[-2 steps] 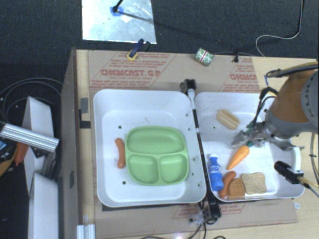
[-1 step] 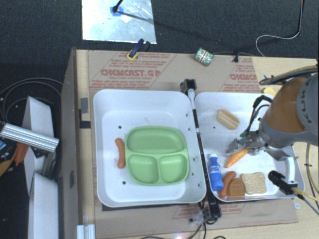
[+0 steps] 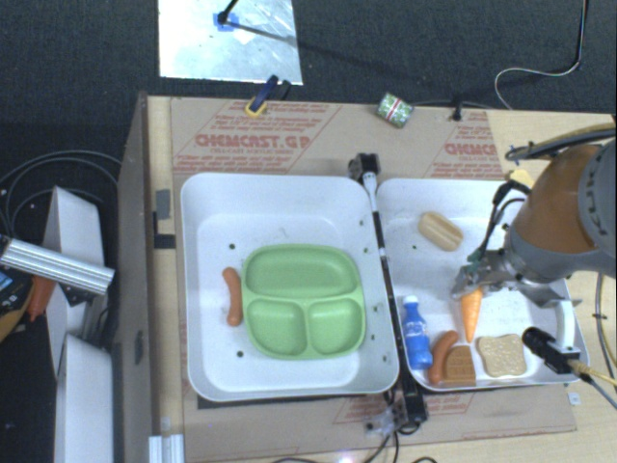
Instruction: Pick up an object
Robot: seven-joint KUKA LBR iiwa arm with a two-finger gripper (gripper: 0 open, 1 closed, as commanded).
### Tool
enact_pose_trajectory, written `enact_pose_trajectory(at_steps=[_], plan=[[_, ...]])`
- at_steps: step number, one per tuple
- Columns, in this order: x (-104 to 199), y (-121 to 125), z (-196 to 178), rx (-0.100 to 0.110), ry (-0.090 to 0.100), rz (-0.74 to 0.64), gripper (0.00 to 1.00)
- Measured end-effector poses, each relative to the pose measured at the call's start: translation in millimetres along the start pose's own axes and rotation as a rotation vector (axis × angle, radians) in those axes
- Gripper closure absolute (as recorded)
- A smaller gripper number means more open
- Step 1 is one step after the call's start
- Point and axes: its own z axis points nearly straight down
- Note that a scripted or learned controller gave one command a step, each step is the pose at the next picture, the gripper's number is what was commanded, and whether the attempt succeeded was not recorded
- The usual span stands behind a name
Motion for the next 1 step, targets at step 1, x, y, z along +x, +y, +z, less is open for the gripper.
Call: enact_pose_trajectory(at_steps=[1], plan=[[94.4,23.4,-90.3,-0.001,0.001,-0.001,1.00]])
